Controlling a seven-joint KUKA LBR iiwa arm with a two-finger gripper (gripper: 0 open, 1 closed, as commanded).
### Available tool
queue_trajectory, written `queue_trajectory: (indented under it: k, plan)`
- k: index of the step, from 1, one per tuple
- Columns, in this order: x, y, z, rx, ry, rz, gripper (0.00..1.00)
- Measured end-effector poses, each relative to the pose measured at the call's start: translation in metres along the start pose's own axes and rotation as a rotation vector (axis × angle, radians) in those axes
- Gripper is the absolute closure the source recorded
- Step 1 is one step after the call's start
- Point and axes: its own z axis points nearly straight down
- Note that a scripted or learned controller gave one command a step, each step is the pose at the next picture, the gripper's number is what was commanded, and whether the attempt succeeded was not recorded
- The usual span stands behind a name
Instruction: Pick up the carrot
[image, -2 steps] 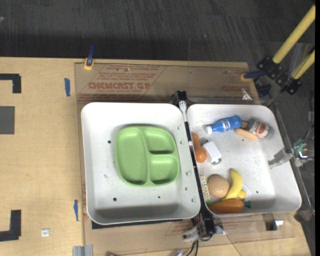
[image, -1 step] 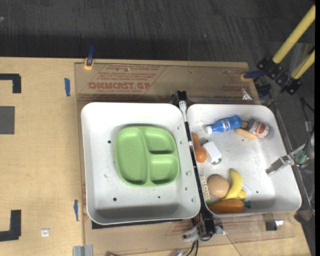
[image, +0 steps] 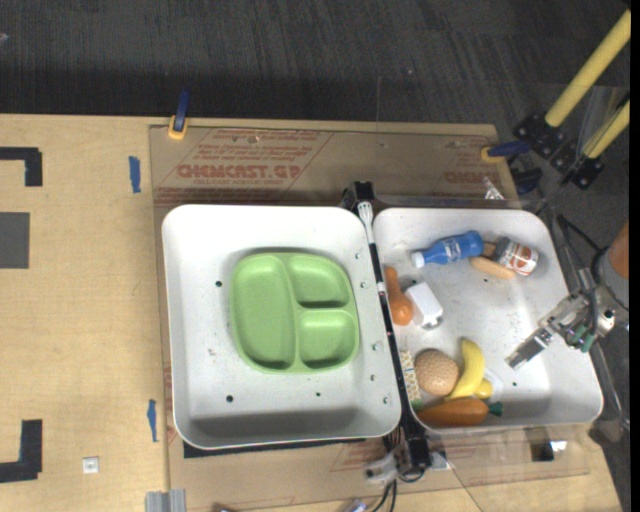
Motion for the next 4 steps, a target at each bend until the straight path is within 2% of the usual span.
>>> queue_trajectory:
  k: [1,2,3,4]
  plan:
    - [-0.026,-0.019,-0.015,-0.005,-0.012,0.475,0.0]
    - [-0.027,-0.021,-0.012,-0.003,-0.008,1.167,0.0]
    - [-0.017,-0.013,-0.004,0.002,0.001,0.899,0.0]
    - [-0.05,0.034,0.003,-0.005,-0.009,0.704,0.0]
